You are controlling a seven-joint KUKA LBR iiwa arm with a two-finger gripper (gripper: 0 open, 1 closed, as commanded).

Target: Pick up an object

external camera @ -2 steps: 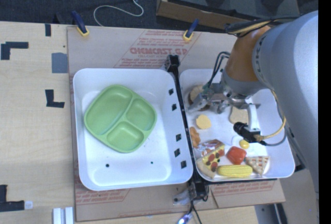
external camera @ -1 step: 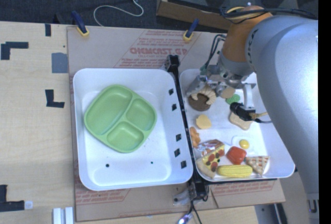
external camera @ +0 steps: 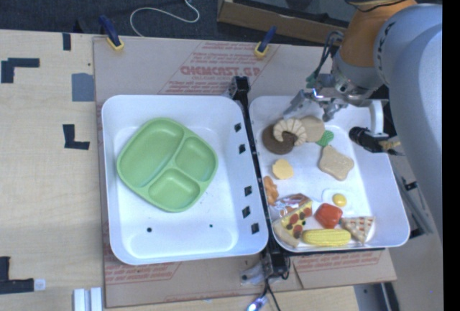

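Cardboard-covered desk (external camera: 208, 72) carries two bins; toy food fills the right bin (external camera: 381, 191). End effector (external camera: 314, 105) hovers open, holding nothing, above the chocolate donut (external camera: 277, 138) and croissant (external camera: 303, 128). Approach step, you judge: next descend, then close.

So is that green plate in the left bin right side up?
Yes. The green plate lies flat in the left bin, its three compartments facing up.
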